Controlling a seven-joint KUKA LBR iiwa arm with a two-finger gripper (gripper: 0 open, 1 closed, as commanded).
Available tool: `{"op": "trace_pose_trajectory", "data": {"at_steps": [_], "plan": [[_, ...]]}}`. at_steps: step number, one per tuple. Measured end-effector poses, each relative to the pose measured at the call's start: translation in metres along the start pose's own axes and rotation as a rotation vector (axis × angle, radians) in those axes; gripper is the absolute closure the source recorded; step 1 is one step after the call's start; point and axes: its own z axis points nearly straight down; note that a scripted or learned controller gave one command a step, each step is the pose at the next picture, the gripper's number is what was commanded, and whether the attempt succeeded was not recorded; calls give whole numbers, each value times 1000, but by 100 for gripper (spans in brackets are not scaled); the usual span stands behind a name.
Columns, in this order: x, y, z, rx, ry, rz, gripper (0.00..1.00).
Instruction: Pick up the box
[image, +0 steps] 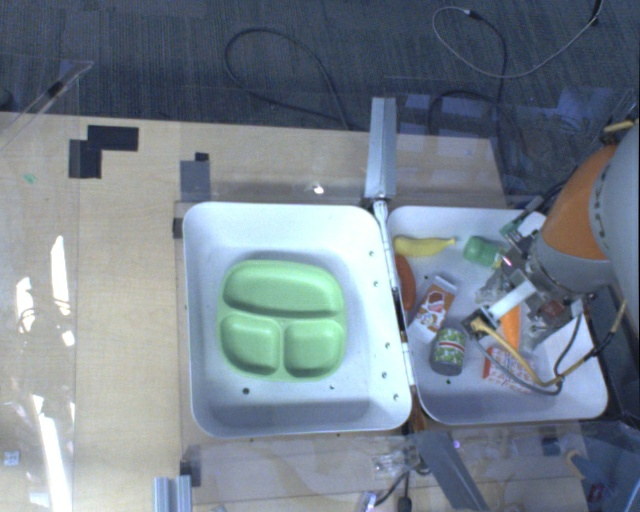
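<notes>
The desk (120, 300) carries two shallow white bins side by side.

The arm (590, 220) enters from the right and hangs over the right bin (580, 398). Its orange band sits above the bin's right half.

The left bin (290, 225) holds one green tray (283, 320) with three compartments: one long one at the far side and two smaller ones at the near side.

The end effector (540, 312) is low over the right part of the right bin. Whether it is released or clenched cannot be told from this view, and nothing is seen gripped in it. Beneath it lies what appears to be a flat orange packet (508, 332), partly covered.

The remaining items lie in the right bin:
- A banana (425, 244) lies near the far wall, with a pale green item (482, 250) just beside it to the right.
- A reddish-orange item (404, 282) lies along the left wall.
- The box (434, 305), white and red, lies tilted in the left half, just right of the reddish-orange item and apart from the end effector.
- A dark can (449, 350) lies just beside the box, on its near side.
</notes>
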Motion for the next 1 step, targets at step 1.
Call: {"op": "trace_pose_trajectory", "data": {"at_steps": [1], "plan": [[-31, 5, 47, -4, 5, -193, 0]]}}
